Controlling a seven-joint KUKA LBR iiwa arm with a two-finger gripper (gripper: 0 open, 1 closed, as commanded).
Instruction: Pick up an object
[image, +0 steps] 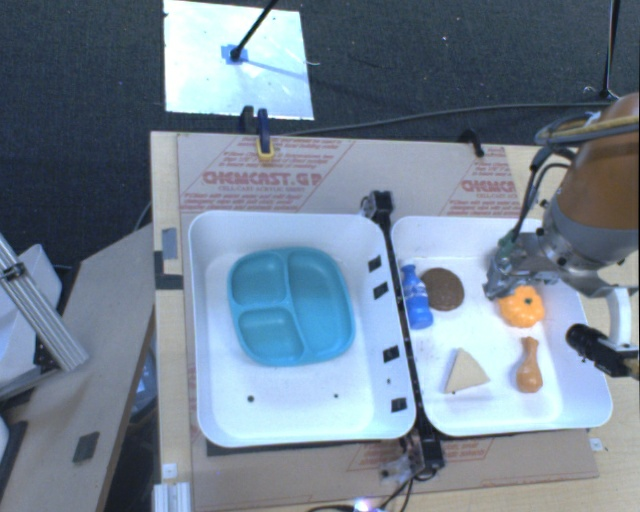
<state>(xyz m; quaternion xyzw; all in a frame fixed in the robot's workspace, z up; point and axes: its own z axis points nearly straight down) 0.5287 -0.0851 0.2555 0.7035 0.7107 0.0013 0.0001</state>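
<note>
Arm in from right edge of frame, gripper low over right bin, sitting right at upper left edge of orange pumpkin-looking thing. Can't tell how the hand is set, too blurry. Nearby in same bin: brown disc, blue bottle, tan wedge, orange gourd. Left bin has teal divided plate.

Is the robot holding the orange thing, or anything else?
It cannot be told. The gripper sits right at the orange toy's top edge in the right bin, but no grip shows.
</note>
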